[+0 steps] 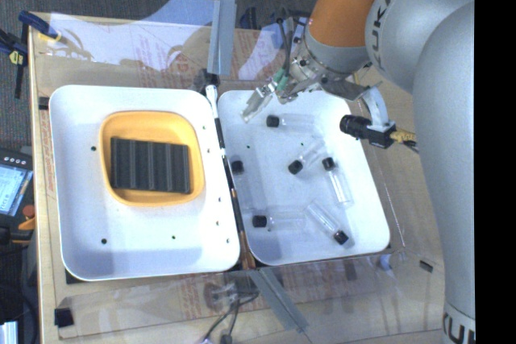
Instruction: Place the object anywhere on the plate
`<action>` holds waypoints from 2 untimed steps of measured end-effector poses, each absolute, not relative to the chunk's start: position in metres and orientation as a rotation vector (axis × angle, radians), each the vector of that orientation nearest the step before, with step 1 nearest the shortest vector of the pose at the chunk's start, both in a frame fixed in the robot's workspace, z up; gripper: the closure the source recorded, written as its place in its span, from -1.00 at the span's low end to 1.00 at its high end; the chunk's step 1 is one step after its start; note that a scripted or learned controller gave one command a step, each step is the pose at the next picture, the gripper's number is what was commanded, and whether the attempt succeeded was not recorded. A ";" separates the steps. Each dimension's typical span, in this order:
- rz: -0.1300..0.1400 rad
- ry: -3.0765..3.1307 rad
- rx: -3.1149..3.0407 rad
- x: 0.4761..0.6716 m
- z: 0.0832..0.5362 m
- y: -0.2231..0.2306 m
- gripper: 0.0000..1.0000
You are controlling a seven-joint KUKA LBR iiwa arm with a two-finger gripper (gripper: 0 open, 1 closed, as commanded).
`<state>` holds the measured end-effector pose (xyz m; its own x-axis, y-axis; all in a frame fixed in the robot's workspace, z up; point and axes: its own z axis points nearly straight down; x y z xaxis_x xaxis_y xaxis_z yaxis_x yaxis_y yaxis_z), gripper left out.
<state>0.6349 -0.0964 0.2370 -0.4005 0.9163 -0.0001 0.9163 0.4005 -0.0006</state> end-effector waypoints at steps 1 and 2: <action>0.002 -2.813 -1.392 0.656 0.191 -0.052 -1.00; 0.004 -2.801 -1.415 0.648 0.209 -0.011 -1.00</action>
